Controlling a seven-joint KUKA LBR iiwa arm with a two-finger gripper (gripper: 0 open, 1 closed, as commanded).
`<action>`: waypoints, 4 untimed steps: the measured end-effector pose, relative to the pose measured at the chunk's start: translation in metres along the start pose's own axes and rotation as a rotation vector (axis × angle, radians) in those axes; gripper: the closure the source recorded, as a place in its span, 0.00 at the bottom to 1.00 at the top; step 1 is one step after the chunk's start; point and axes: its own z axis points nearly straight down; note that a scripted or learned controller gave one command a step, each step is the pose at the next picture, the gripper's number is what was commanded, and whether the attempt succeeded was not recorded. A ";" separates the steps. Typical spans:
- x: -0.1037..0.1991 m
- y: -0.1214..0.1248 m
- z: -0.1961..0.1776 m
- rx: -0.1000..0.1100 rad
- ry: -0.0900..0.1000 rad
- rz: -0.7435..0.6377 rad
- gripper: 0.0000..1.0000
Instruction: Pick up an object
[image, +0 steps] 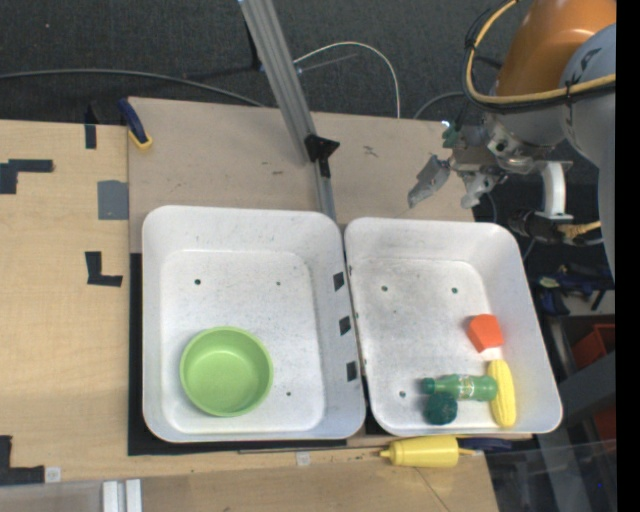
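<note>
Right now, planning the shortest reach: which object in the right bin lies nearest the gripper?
The orange block. It sits highest in the right bin, closest to the gripper; the yellow piece and green bottle lie further down.

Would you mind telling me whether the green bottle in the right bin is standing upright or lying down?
Lying down. The green bottle rests on its side along the right bin floor, beside the yellow object.
</note>
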 end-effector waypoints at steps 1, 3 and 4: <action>0.000 0.000 0.000 0.000 0.000 0.000 0.00; 0.004 -0.012 0.091 0.004 -0.001 0.001 0.00; 0.007 -0.011 0.156 0.006 0.000 0.000 0.00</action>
